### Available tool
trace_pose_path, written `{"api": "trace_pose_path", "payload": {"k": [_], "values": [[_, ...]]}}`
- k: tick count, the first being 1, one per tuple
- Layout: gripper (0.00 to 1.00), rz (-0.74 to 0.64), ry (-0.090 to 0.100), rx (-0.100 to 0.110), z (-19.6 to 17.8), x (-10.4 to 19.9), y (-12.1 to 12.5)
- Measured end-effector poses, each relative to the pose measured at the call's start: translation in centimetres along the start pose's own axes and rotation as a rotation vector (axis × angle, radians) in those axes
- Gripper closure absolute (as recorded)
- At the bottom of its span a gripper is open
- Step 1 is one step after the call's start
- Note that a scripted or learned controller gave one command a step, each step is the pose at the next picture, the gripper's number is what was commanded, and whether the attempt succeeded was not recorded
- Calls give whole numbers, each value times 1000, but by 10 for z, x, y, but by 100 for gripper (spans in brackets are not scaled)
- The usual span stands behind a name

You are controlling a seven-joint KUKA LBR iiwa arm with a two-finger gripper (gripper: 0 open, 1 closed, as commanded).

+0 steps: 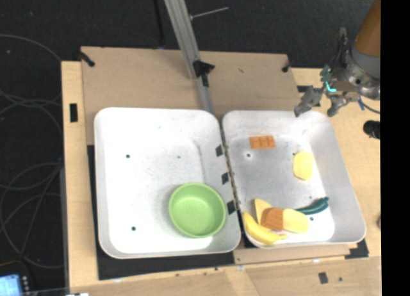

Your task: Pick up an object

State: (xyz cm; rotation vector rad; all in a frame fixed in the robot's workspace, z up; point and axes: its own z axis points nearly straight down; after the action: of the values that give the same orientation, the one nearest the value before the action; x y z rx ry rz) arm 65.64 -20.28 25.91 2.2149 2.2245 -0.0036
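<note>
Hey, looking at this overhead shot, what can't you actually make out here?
- Arm: cut off by the camera view's right edge.
- Pile in the right bin's near-left corner: yellow and brown pieces overlap, hiding each other's shapes.
- Teal object: too small to identify.
- Small orange piece: too small to identify.

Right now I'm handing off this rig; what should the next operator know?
Tool: open, holding nothing, over the right bin's far right corner.
Right bin: orange block near the far side, yellow piece mid-right, a pile at the near edge with a banana, brown block and teal item.
Left bin: green bowl.
Done: nothing picked.
Left: descend, grasp, lift.
</note>
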Motion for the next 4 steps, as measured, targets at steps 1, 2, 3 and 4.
{"api": "trace_pose_path", "payload": {"k": [1,2,3,4], "values": [[0,6,0,5,60,-9,-4],[0,6,1,5,122,-12,-5],[0,7,0,2,160,-14,-5],[100,5,-4,-4,145,-15,-4]]}}
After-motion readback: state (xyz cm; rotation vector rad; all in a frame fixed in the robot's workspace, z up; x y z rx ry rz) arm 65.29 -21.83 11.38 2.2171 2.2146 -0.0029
